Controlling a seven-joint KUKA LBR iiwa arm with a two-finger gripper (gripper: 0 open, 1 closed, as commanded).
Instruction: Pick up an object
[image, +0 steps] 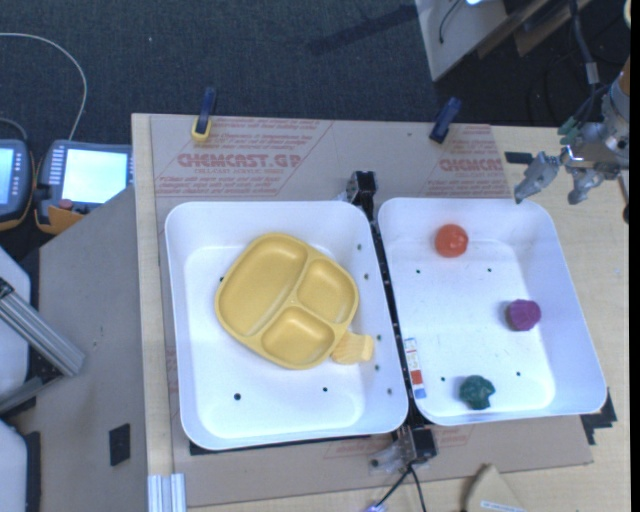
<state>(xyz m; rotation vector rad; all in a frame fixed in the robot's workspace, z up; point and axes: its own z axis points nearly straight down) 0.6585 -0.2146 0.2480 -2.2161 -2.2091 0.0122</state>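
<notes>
In the right bin (560, 250) lay three small candidates for the pick: an orange ball-like object (451, 240) near the far left corner, a purple lump (522, 315) close to the right wall, and a dark green, knobbly piece (477, 391) near the front edge — all well apart from one another. Each looked light and compact; the orange one seemed smooth and round, so it would probably roll or slip unless the fingers closed across its widest part from straight above, while the green piece's bumpy surface should give better purchase. The purple one sat so near the wall that one finger might foul the bin side. In the left bin (190, 300) rested a yellow divided plate (288, 298), broad, stiff and shallow, awkward for a two-finger grasp except at its rim, with a small pale yellow piece (354, 347) touching its near right edge. The gripper (557, 176) hung beyond the far right corner of the right bin, over the cardboard-covered surface (300, 160); its fingers appeared spread — though at that size and slant the view was poor — and nothing sat between them or touched them.
</notes>
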